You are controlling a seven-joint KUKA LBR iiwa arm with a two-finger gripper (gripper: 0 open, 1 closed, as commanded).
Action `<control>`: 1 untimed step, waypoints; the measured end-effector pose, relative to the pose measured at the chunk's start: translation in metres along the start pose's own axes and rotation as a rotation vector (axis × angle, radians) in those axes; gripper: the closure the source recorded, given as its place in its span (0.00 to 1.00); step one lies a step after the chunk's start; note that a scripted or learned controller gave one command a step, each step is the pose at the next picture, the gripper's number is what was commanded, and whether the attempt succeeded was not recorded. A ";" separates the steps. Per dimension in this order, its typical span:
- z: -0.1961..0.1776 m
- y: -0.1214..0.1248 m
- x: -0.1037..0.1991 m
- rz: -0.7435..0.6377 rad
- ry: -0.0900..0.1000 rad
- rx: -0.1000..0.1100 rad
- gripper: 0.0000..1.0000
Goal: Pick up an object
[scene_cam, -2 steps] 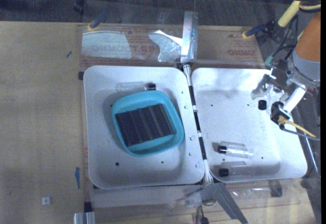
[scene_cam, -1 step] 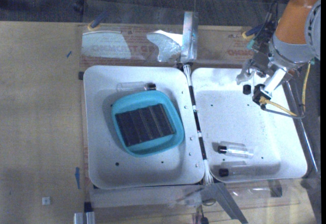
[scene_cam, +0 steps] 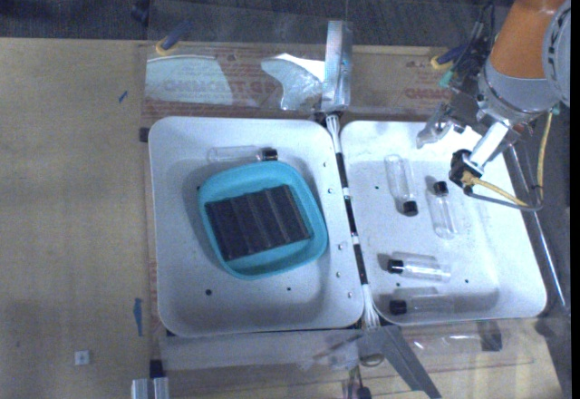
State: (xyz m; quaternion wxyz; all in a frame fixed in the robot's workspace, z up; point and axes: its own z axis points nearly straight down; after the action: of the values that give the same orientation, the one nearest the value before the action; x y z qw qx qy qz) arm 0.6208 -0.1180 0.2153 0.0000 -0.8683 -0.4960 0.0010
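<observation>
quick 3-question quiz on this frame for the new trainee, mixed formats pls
1. True or false: the blue tray lies in the right bin.
2. Multiple choice: the gripper hangs over which part of the right bin? A) the far edge B) the near edge C) the middle
3. Fill in: one clear vial lies in the left bin, just beyond the ____.

Key: 1 false, it lies in the left bin; 2 A; 3 blue tray.
</observation>
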 end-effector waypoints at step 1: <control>-0.012 0.005 -0.054 0.530 0.000 0.000 0.00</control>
State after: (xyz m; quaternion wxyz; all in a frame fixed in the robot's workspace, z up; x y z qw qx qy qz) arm 0.5975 -0.1669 0.2275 -0.0001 -0.9679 -0.2511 0.0012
